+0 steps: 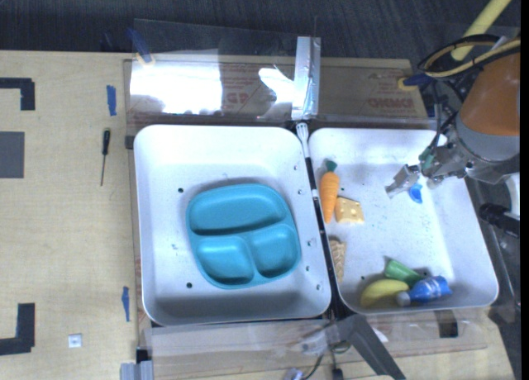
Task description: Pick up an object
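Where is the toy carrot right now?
The carrot lies in the right bin, against its left wall, green top pointing away from the camera, with the cheese wedge just to its right.

The desk (58,230) is pale wood with black corner marks along its left edge, and two white bins sit side by side on it. The left bin (157,155) and the right bin (471,238) touch along their inner walls. A thin black tool (104,154) lies on the bare wood left of the bins, with a blue tape strip (111,99) just beyond it on the far side.
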Action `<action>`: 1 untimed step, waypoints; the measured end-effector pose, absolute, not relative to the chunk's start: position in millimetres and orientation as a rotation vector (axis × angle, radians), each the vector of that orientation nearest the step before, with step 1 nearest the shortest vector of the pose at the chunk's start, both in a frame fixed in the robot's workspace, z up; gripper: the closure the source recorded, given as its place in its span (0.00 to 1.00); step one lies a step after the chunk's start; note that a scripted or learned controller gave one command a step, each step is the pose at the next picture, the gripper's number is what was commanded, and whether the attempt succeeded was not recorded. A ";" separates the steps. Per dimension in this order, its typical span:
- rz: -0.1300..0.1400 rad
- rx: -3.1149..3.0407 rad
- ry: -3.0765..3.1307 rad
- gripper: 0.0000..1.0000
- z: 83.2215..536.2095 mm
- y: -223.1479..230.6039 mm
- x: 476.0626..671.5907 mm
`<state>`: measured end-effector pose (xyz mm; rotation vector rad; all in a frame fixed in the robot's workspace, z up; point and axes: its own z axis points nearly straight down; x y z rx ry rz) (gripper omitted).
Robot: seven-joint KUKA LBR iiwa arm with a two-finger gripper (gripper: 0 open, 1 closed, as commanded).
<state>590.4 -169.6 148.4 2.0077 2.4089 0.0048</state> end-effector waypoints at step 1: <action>0.002 2.011 2.411 0.00 94.7 -196.6 608.5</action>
